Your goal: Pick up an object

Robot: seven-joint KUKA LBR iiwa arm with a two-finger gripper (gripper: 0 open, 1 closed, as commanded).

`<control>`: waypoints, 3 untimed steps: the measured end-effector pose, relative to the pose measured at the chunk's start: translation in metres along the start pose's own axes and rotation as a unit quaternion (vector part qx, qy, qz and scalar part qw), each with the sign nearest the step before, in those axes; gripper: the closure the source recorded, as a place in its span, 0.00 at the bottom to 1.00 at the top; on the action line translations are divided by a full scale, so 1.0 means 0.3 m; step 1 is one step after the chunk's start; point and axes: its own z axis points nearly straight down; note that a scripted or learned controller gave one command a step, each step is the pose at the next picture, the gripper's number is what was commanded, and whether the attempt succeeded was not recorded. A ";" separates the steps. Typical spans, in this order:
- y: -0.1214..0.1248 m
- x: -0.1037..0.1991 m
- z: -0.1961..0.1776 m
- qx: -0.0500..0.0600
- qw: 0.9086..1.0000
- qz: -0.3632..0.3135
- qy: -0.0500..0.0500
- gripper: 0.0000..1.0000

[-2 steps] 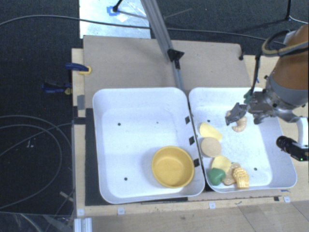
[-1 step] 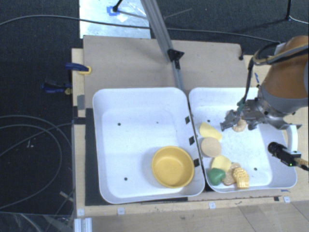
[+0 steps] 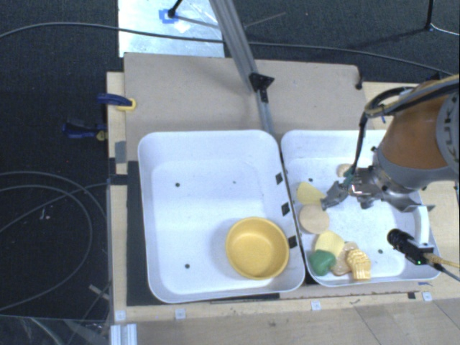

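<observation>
Tool [image 3: 343, 192]: poised in right bin [image 3: 316, 146] near pale yellow piece [image 3: 310, 192]; grip state cannot be told. Step: approach. Next: descend onto one item.

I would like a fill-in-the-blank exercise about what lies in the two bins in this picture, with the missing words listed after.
1. The round yellow bowl sits in the ____ white bin.
2. The small food-like pieces lie in the ____ white bin.
3. The small green piece lies near that bin's ____ edge.
4. The grey arm's gripper hovers over the ____ bin.

Missing words: left; right; front; right
</observation>
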 end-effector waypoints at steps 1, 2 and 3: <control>0.002 0.006 0.139 0.000 1.000 0.000 0.000 0.00; 0.006 0.005 0.096 -0.003 1.000 0.000 0.000 1.00; 0.020 -0.003 -0.118 -0.006 1.000 -0.002 -0.001 1.00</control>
